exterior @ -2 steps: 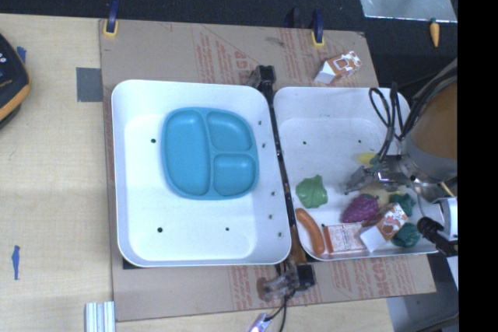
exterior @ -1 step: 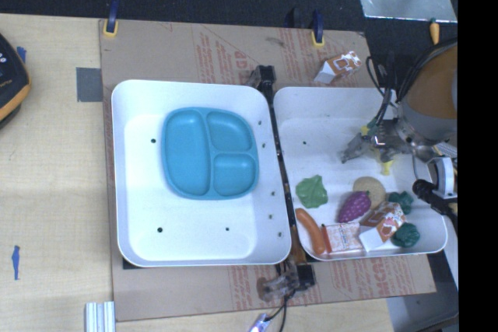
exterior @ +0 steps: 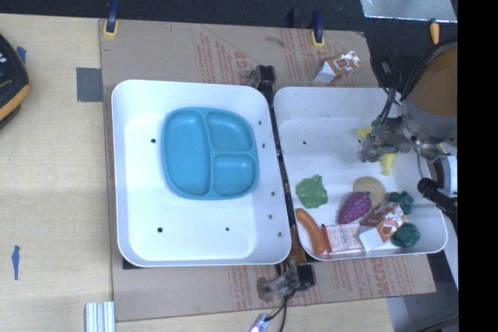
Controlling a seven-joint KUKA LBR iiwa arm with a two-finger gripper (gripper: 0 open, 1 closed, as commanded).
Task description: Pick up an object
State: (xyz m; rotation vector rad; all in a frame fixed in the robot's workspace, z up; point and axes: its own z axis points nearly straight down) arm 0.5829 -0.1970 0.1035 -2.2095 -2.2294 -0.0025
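Bench with two white bins side by side on a cardboard sheet. Left bin [exterior: 132,167] carries a blue divided plate [exterior: 208,152], three compartments, lying flat near the bin's middle, slightly toward the far edge.

Right bin [exterior: 327,109] holds the clutter, mostly along its near edge. Green leafy piece [exterior: 311,191] sits near the bin's left wall. Orange hot-dog shape [exterior: 309,230] lies in the near-left corner, touching a small pink-and-white box [exterior: 342,238]. Purple grape bunch [exterior: 355,207] lies just beyond that box, with a tan round piece [exterior: 369,186] next to it. Dark green pieces [exterior: 405,235] sit in the near-right corner beside a small brown-and-white carton [exterior: 387,218].

Gripper [exterior: 379,145] hangs low near the bin's right side, right over a yellow object [exterior: 387,162], part of which pokes out on the near side. Fingers: cannot tell their state; blurred and dark against the yellow.

Another small carton [exterior: 339,67] lies on the cardboard outside the bin's far edge.
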